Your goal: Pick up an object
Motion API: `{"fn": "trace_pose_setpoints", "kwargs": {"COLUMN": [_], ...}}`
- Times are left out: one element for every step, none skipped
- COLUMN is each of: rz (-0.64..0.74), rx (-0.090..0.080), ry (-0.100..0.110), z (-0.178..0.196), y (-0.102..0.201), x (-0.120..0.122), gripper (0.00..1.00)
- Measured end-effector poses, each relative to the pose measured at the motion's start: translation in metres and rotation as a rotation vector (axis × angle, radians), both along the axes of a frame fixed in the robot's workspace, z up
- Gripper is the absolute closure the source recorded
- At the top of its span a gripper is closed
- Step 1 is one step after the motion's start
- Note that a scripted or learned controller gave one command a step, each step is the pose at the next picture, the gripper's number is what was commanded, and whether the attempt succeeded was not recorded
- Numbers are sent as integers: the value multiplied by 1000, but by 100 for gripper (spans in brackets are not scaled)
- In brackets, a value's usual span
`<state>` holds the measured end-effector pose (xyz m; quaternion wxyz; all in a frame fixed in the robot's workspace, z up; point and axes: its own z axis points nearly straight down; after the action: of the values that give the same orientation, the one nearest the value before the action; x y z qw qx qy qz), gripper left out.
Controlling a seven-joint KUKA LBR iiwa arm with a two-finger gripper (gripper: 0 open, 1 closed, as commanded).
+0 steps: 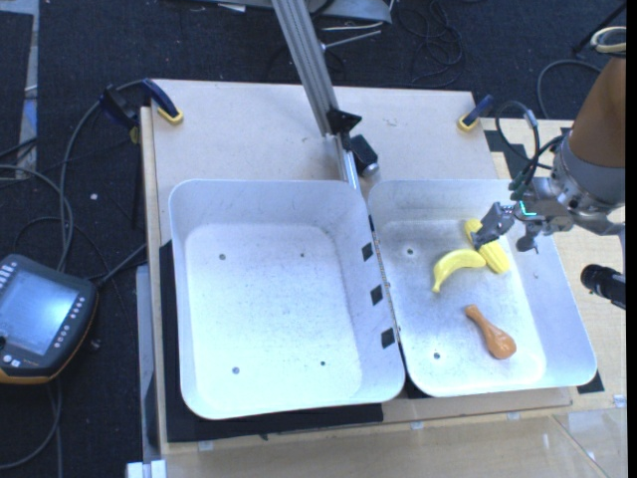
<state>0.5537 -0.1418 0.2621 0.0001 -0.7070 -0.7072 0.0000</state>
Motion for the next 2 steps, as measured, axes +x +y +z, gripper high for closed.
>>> {"fn": "trace_pose_setpoints", "kwargs": {"rz": [0,0], "rx": [0,0], "ry": [0,4], "z": [0,-44], "y": [0,-6], "x": [0,-3], "gripper": [0,0]}}
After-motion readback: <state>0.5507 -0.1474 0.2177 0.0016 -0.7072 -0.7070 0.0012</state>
